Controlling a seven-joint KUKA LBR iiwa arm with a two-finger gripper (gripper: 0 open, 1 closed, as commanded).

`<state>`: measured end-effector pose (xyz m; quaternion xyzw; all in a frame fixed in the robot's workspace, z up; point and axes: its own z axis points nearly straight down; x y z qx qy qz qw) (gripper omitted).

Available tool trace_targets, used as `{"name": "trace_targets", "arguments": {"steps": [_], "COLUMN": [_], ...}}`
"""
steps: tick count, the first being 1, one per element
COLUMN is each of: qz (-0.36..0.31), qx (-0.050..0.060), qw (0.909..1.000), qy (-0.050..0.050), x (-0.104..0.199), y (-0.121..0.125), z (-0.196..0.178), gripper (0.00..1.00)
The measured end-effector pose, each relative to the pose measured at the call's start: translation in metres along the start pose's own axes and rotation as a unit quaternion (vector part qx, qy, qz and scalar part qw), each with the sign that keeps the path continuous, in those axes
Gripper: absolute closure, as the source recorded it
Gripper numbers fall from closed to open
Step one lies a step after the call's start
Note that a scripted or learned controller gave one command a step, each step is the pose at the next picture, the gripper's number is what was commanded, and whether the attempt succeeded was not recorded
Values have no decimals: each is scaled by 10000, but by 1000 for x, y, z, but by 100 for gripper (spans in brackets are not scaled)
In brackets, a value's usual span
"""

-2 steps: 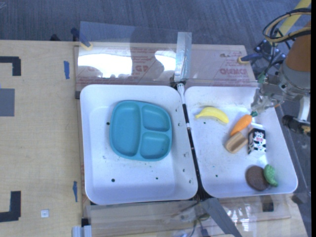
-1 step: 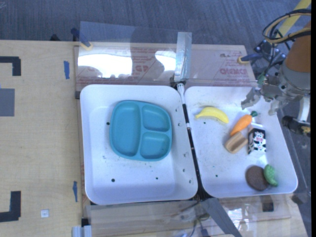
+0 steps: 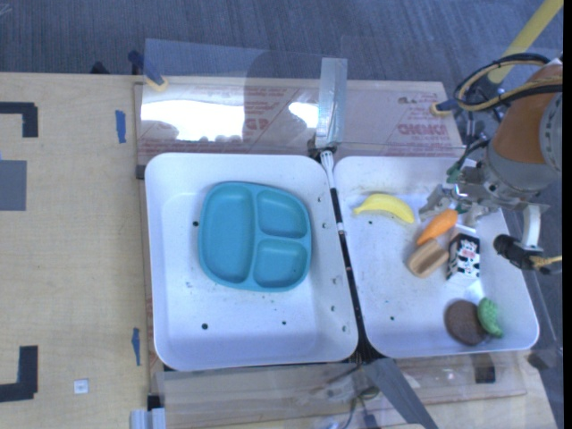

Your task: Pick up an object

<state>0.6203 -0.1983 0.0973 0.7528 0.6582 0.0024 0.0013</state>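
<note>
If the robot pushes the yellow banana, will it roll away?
Probably not far. The banana is curved and lies flat on the right bin's floor, so it would likely spin or slide. It looks like a smooth toy, so it may be light and a bit slippery.

Even, bright overhead light; strong white glare on the clear plastic sheet (image 3: 223,114) at far left; shadows soft, focus slightly soft.

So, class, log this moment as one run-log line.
arm: over right bin | carrot: lying in bin | banana: lying in bin | tray: left bin
</note>
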Motion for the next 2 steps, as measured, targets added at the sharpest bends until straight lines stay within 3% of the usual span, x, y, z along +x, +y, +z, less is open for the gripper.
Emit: {"name": "trace_targets", "arguments": {"steps": [1,2], "qz": [-12,-913], "qx": [-20,-18], "qw": [10000,9958], "qy": [-15,-11], "x": [0,60], "y": [1,3], "z": [-12,-80], "gripper": [100,100]}}
